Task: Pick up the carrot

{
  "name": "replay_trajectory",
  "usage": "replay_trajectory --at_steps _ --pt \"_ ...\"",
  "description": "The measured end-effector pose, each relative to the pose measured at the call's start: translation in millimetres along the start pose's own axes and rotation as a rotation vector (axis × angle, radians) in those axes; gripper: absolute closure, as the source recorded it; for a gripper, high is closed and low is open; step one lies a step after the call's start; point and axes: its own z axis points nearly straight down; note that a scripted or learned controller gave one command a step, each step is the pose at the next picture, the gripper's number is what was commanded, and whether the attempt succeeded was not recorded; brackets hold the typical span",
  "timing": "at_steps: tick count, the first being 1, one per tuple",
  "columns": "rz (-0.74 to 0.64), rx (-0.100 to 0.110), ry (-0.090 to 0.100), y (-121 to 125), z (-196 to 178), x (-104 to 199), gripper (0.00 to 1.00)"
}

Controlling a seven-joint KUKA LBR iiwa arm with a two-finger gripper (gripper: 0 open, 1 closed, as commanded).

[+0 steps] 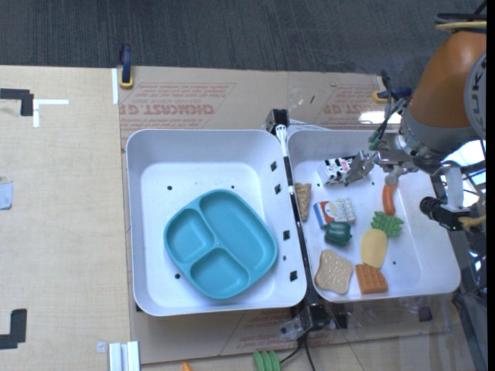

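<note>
The carrot (388, 197) lies in the right bin (433, 277), in its upper right part. Its long axis runs almost straight up and down in the camera view, with only a slight tilt. The orange body points toward the near side of the bin, and the small green end points toward the far side, just under the end effector (384, 161).

Just below the carrot is a pineapple (378, 240) with its green leaves on top, and below that lies an orange waffle (371, 279). To the left of the waffle lies a slice of bread (333, 272). More to the left of the carrot are a small printed packet (336, 210) and a dark green pepper (338, 233). A black and white cow toy (337, 168) stands near the far wall of the bin.

The end effector hangs over the far part of the right bin, close to the green end of the carrot. I cannot tell how far it is open, and the carrot rests on the bin floor.

The left bin (147, 168) holds a blue divided plate (220, 243) with three compartments. Both bins stand on the tabletop (62, 230).
</note>
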Motion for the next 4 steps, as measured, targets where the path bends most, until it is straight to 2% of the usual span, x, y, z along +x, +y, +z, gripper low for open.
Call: replay_trajectory --at_steps 1,2,3,4 --pt "-0.057 0.003 0.002 -50 91 15 0.00" --pt "-0.226 -0.002 0.002 -87 61 -28 0.00" --pt "-0.380 -0.009 -0.001 -103 98 -3 0.00" --pt "-0.244 -0.011 -0.002 -102 98 17 0.00"
